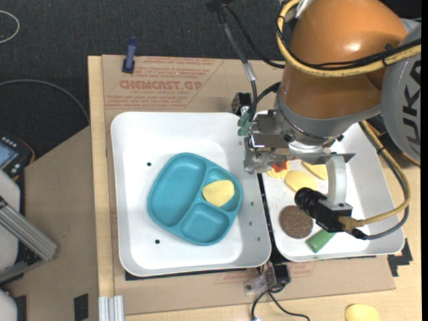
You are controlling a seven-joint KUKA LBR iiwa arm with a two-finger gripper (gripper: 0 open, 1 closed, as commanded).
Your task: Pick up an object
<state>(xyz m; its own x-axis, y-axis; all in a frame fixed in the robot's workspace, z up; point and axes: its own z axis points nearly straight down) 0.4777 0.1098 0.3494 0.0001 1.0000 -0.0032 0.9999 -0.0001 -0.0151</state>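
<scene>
The left bin (134,136) holds a blue divided plate (182,199) with a pale yellow piece (218,192) in its right compartment. In the right bin (382,202) lie a brown round disc (295,223), a green block (320,239), a yellow curved piece (304,178) and a small red-and-yellow item (276,171). My gripper (267,160) hangs under the big orange-banded wrist at the right bin's upper left corner, just above the red-and-yellow item. The wrist hides much of that bin.
A black connector with a yellow cable (324,209) hangs from the arm over the right bin, beside the brown disc. A blue clip (130,55) sits on the cardboard behind the bins. Another yellow object (361,311) lies off the bench at the bottom right.
</scene>
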